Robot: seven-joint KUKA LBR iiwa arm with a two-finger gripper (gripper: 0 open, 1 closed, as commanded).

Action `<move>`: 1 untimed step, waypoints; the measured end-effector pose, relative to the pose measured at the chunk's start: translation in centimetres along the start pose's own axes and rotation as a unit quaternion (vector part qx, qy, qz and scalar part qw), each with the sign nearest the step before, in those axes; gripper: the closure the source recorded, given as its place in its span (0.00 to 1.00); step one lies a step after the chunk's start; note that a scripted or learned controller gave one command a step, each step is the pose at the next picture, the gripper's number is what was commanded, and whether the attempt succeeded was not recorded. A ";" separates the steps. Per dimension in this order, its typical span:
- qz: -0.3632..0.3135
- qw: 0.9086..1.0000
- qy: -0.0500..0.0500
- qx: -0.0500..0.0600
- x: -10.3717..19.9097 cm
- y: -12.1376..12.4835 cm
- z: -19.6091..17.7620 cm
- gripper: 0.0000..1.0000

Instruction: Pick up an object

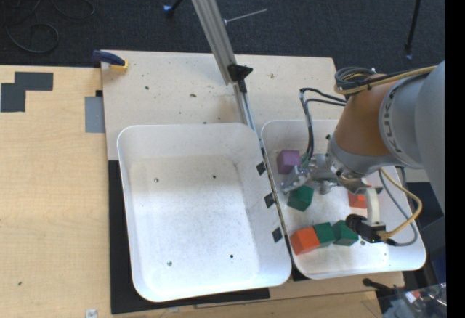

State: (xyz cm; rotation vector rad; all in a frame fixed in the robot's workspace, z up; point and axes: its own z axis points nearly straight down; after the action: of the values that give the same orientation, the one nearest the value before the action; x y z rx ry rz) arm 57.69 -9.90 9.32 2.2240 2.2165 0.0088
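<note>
Nearest you, in the right bin [407, 255], an orange block [305, 239] lies touching a green block [324, 233], with another green block [344, 234] just beside it. Further back, a green cube [300, 197] sits directly under the tool [296, 180]; you cannot tell whether the tool's fingers are spread or pressed together, nor whether they touch the cube. A purple block [288, 160] lies just behind, near the bin's left wall. A small orange piece [357, 200] shows beside the arm [378, 128]. The left bin [145, 157] rests alongside on the table [167, 88].
</note>
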 end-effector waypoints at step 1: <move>0.003 1.000 0.001 0.001 -0.1 -0.1 -1.1 1.00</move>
State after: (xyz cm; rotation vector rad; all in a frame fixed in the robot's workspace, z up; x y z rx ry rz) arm 57.61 -10.02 10.38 2.2325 2.2113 0.0077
